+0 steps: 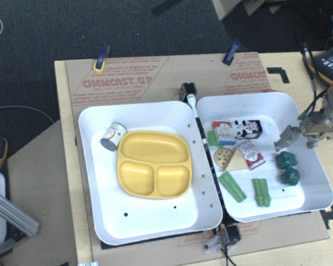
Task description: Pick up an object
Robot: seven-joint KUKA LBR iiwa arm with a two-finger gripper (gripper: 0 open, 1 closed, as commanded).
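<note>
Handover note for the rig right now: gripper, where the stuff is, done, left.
Gripper: at the right bin's right side, above the dark green pieces, nothing seen between its fingers.
Right bin: dark green pieces, two green sticks, small packets, a cracker-like wedge.
Left bin: yellow divided plate, small can at its upper left.
Done: no pick yet.
Left: grasp one object and lift it.
</note>
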